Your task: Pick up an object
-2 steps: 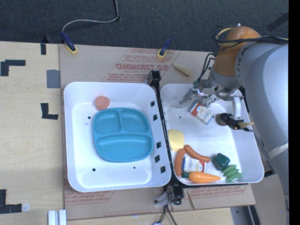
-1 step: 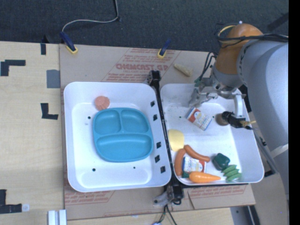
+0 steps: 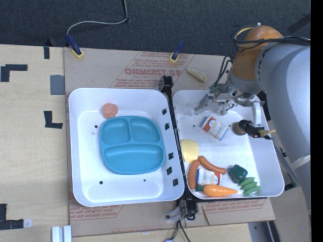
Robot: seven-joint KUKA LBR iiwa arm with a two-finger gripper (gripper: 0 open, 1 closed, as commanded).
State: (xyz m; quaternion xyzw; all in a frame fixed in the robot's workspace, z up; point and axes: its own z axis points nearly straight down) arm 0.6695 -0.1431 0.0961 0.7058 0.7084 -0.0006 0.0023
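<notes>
Gripper over right bin, near carton.
Finger state: can't tell; drop straight onto carton, centred, away from the wall.

Right bin: a small white carton with red print lies flat and tilted near centre. At 7 o'clock lies a pale yellow disc. Clustered toward 6 o'clock: two sausages, a white packet, an orange carrot, a dark green piece and a green pod.
</notes>
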